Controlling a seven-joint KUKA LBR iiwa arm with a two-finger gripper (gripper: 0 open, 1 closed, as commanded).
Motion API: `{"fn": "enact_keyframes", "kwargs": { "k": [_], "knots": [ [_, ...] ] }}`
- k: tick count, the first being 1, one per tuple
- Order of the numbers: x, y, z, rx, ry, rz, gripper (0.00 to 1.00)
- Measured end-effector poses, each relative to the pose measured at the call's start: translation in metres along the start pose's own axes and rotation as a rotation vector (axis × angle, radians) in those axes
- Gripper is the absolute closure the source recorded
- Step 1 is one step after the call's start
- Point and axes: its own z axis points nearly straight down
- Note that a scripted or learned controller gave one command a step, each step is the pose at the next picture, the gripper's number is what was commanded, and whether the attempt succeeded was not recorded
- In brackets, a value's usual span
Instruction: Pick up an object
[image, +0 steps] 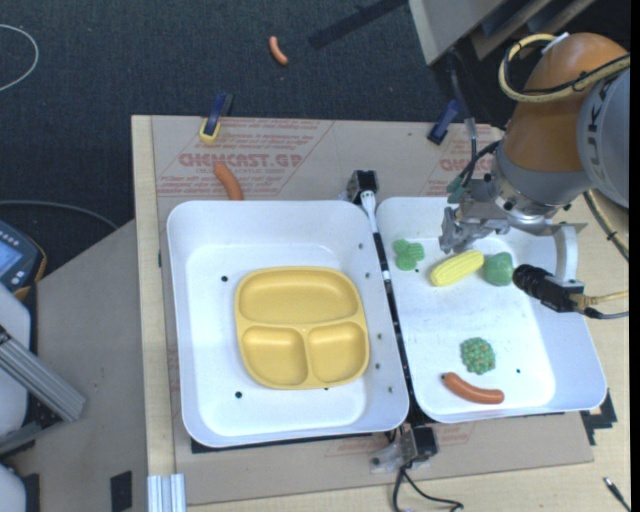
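- The left bin (190, 300) carries a yellow divided plate (300, 325) at its middle; nothing lies in the plate's compartments, so nothing has been delivered there, as far as can be judged.
- The right bin (560, 370) holds all the candidates for picking (five small items, none lifted).
- The arm (560, 110) comes in from 2 o'clock, and its gripper (462, 232) hangs low over the bin's 12 o'clock end; whether it is spread or closed I cannot tell.
- The corn cob (456, 267) lies just under and beside the gripper, resting flat on the bin floor, so it looks like the target but is not visibly held.
- The sausage (473, 389) lies at 6 o'clock, near the front rim.
- The round green ball (477, 354) sits just above the sausage.
- A green piece (498, 268) sits at the cob's 3 o'clock end; another green piece (407, 253) at its 9 o'clock.
- Judgement: the approach appears nearly done; grasp and lift remain.
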Motion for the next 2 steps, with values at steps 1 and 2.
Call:
{"fn": "enact_keyframes", "kwargs": {
  "k": [1,2],
  "knots": [
    [-0.0117,-0.0028,0.0048,0.006,-0.001,0.007,1.00],
    [-0.0077,0.0010,0.0036,0.002,-0.001,0.005,1.00]
  ]
}}
